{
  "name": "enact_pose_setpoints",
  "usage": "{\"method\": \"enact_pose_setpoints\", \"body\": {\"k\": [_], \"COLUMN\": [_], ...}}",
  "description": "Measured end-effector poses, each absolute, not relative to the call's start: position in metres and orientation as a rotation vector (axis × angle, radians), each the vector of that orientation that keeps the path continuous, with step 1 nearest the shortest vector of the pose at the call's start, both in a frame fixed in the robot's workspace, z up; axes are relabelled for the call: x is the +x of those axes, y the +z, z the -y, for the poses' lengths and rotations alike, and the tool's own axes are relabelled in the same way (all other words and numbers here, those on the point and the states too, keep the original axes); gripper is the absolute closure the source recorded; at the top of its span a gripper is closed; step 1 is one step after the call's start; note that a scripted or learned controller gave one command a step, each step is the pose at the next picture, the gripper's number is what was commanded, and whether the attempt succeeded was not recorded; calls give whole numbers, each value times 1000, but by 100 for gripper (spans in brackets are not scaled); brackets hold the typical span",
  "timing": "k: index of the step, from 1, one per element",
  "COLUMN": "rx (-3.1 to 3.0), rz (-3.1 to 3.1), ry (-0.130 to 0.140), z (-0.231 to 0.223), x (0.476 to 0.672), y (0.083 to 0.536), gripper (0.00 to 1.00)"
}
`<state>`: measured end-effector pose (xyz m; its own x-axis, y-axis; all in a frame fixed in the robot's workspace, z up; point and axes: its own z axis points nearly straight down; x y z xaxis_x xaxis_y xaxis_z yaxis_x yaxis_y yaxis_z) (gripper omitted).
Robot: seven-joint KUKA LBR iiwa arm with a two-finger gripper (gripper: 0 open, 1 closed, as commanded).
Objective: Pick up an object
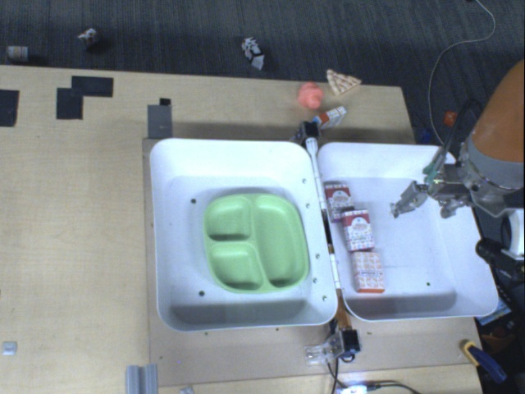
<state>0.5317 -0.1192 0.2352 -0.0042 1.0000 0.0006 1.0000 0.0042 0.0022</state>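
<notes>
Pale wood makes up the surface (74,245), which carries two shallow white bins side by side near its right end. Nearest the front edge, a small clip with wires (340,347) sits just below the seam between the bins. The left bin (176,220) holds a green divided tray (254,240) with three compartments, lying flat near its middle. In the right bin (410,277), three small red-and-white cartons (354,236) lie in a row along the left wall, running from front to back and touching one another. The gripper (418,194) hangs over the right bin's back half, to the right of the cartons and apart from them; its fingers stand apart with nothing between them. Behind it the grey arm with its orange band (500,130) rises at the surface's right edge. Near the far edge lie a pink ball (310,95), a small tube (328,119) and a wedge-shaped toy (342,81). Beyond is dark carpet (205,15) with a few scattered bits.
</notes>
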Motion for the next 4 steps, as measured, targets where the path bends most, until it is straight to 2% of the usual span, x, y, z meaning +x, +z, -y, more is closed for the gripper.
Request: {"method": "enact_pose_setpoints", "body": {"k": [1,2,3,4], "rx": [2213,2210,2210,2207], "rz": [-2215,-2216,-2217,-2216], "ry": [10,14,13,18], "z": [133,132,132,132], "x": [493,494,494,496], "y": [97,108,108,119], "gripper": [0,100,0,100]}}
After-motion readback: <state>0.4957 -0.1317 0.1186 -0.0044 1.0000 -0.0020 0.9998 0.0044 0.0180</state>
